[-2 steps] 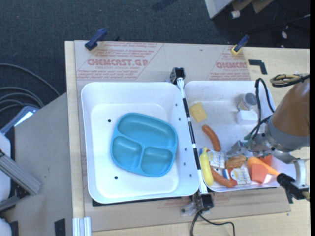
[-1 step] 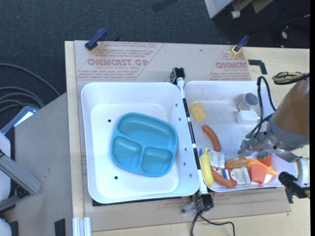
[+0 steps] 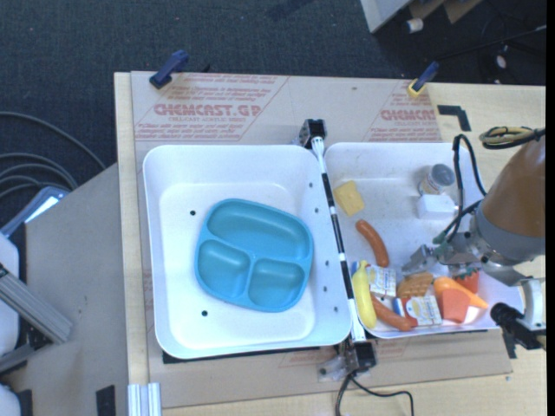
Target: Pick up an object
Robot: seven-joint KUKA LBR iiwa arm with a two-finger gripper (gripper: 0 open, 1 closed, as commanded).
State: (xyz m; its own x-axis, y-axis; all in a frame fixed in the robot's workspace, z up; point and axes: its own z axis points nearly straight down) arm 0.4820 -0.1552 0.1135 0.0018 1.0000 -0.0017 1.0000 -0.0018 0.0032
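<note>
at the near edge of the right bin a heap of small things lies packed together: a banana along the left wall, a red sausage curving below it, a small printed carton and another printed packet just beside, a brown piece that may be bread, though the view is too coarse to be sure, and an orange wedge-shaped block at the right end of the heap. the gripper hangs low over this clutter, close above the brown piece and the orange block; the arm, grey with its orange band, comes in from the right and hides the bin's right side. the fingertips are lost among dark metal parts and cables, so whether they are parted or closed cannot be told, and nothing can be seen between them.

a little farther back in the same bin an orange-red sausage lies slantwise by itself, then a yellow cheese-like block near the dividing wall. toward the far right corner sit a small white box and a grey round-topped object, close together.

the left bin holds a blue divided plate, lying flat near its middle. beyond both bins the bench shows printed cardboard, with a blue clamp and a yellow-tipped clamp at its far edge.
</note>
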